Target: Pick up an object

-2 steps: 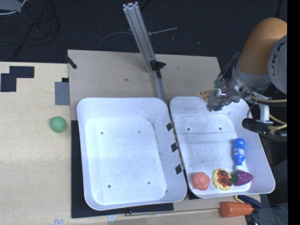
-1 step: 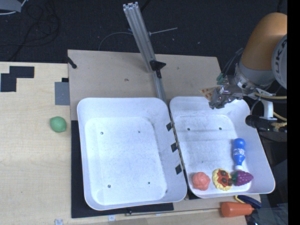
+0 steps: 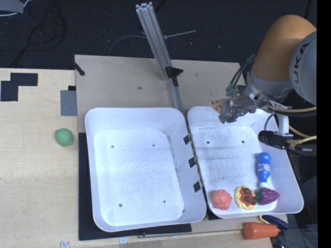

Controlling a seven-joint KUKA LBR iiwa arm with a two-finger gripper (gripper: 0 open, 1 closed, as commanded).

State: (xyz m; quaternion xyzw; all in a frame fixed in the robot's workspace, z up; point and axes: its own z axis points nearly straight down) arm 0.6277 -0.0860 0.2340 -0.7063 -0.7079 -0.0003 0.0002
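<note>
We see the pincer (image 3: 231, 112) hanging over the far edge of the right bin (image 3: 227, 143), near its upper left corner, and we cannot tell whether it is open or closed. Along that bin's near edge lie a pink lump (image 3: 222, 199), a yellow toy (image 3: 245, 197) and purple grapes (image 3: 268, 195) (the last two touching), with a blue bottle (image 3: 263, 168) just above them. The left bin (image 3: 135, 169) sits beside it. On the desk (image 3: 36, 149), a green ball (image 3: 64, 137) rests well to the left, and an orange piece (image 3: 260, 230) lies below the right bin.
</note>
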